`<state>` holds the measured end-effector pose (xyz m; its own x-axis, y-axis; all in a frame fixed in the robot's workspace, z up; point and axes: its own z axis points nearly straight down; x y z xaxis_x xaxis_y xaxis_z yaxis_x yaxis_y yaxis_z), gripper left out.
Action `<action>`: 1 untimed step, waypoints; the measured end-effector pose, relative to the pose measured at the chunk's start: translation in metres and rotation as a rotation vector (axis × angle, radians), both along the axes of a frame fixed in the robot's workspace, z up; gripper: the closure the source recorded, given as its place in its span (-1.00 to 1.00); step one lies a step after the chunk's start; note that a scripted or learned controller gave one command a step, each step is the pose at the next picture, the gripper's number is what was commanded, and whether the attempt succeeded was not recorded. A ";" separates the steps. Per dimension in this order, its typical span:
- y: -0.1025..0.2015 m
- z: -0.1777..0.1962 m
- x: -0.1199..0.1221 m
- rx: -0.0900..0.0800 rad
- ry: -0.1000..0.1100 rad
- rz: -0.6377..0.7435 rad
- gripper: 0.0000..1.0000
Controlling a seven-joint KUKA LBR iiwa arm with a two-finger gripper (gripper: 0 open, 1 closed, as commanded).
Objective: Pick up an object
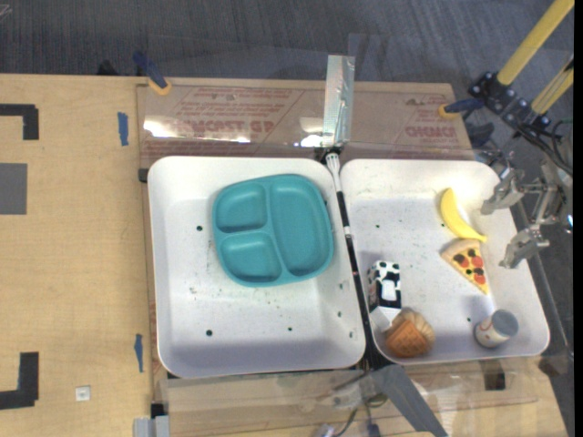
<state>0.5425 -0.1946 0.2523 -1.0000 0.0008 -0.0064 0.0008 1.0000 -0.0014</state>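
The right bin [410, 198] holds a yellow banana [455, 215] and a pizza slice [469, 264] near its right side. A black-and-white block [388, 283] and a brown muffin [408, 333] lie by its left wall, and a small grey cup [496, 327] sits in the front right corner. My gripper [511, 223] hovers over the bin's right rim, just right of the banana and pizza slice. It is open, with one metal fingertip [497, 198] toward the back, the other toward the front, and nothing between them.
A teal divided plate [271, 228] lies in the left bin [182, 317]. A clear plastic wall [339, 98] stands behind both bins. Yellow struts [537, 35] and black clamps rise at the back right, close to the arm. Brown board lies to the left.
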 end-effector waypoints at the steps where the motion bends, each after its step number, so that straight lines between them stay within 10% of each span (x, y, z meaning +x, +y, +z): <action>1: 0.035 -0.145 -0.025 0.005 0.013 -0.037 -1.00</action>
<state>0.5170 -0.1597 0.1075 -0.9993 0.0379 0.0069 0.0379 0.9993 0.0033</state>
